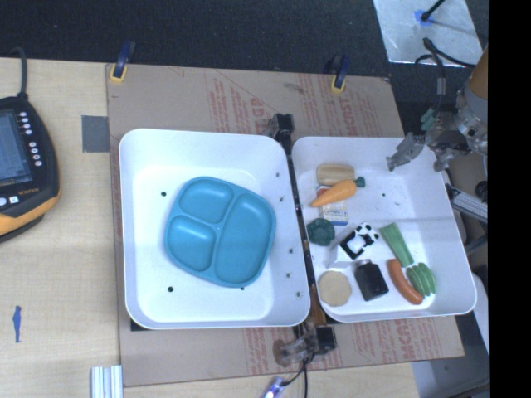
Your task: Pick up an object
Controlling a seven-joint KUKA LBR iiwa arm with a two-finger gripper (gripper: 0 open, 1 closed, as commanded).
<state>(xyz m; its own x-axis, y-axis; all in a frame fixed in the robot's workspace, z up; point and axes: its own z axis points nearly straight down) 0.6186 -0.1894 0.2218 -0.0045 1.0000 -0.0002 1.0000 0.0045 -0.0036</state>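
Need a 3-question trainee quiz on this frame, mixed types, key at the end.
1. True or false: the blue tray lies in the right bin.
2. Which item lies nearest the carrot? A) tan block B) black block C) round disc
3. Fill in: the gripper is at the right bin's ____ corner in the picture (upper right / lower left).

Key:
1. False; it lies in the left bin.
2. A; the tan block is just above the carrot.
3. Upper right, apart from the toys grouped lower in that bin.
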